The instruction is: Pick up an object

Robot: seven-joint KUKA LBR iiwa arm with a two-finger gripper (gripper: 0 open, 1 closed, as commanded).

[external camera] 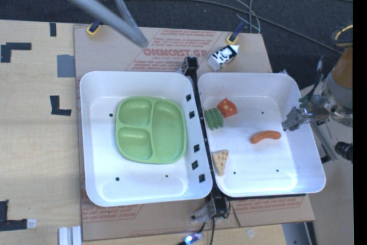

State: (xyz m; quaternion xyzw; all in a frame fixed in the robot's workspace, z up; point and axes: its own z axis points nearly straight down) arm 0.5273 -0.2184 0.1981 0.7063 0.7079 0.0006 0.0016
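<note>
At the right bin's (298, 181) right rim, your pincer (293, 121) hovers near the sausage (265, 136). You cannot tell its state.

We note a light wood surface (34, 123) with black tape marks. A printed cardboard sheet (172, 46) lies on it, and two white bins sit side by side on that sheet: left (94, 140), right (298, 163).

Single fixed camera, mounted above the desk (34, 140), looking down at a slant. Frame takes in both white bins: left bin (94, 140) and right bin (287, 178), side by side, mid-distance. The desk's far edge runs along the top; arm (344, 83) enters at right.
</note>
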